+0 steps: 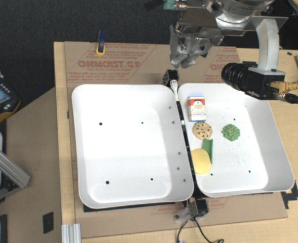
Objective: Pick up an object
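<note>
1. Above the bins' far edge, the gripper (188, 52) hangs high; whether clenched or released, I cannot tell.
2. Small carton (196, 109), cookie (202, 130), green ball (230, 132) and lemon (201, 161) lie in the right bin (260, 151), ready for picking.

Two bins are set side by side on the table (47, 135), the left bin (123, 146) touching the right bin (260, 151) along a shared middle edge. Within the right bin, four things are gathered near that edge: a small carton (196, 109) at the far end, a cookie (202, 130) just in front of it, then a lemon (201, 161) nearest the front. A round broccoli piece (230, 132) is placed to the right of the cookie. The pincer (187, 52) is held above the table behind the bins.
</note>
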`<state>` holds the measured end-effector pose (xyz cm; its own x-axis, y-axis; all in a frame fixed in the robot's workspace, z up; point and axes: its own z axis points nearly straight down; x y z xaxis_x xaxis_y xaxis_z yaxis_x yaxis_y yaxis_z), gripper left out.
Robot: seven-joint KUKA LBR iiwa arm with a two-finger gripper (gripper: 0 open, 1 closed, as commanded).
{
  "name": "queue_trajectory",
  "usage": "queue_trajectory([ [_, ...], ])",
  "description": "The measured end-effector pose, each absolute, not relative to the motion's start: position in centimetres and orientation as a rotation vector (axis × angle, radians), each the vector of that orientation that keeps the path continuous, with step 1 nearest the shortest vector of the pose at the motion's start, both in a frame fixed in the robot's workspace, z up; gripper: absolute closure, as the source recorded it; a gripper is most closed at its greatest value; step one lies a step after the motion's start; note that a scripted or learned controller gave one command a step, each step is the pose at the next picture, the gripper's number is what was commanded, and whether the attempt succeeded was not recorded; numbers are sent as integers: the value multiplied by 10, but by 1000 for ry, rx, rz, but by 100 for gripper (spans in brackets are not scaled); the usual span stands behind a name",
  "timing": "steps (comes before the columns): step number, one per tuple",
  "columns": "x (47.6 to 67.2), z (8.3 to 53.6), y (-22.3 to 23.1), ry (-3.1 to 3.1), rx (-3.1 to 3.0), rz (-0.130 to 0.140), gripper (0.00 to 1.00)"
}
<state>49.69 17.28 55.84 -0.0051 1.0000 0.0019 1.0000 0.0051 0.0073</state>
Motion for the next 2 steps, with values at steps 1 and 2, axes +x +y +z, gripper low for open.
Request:
queue_trajectory([
  [1, 497, 569, 173, 2225, 2211, 13, 100],
  [2, 498, 579, 174, 2225, 2209, 16, 100],
])
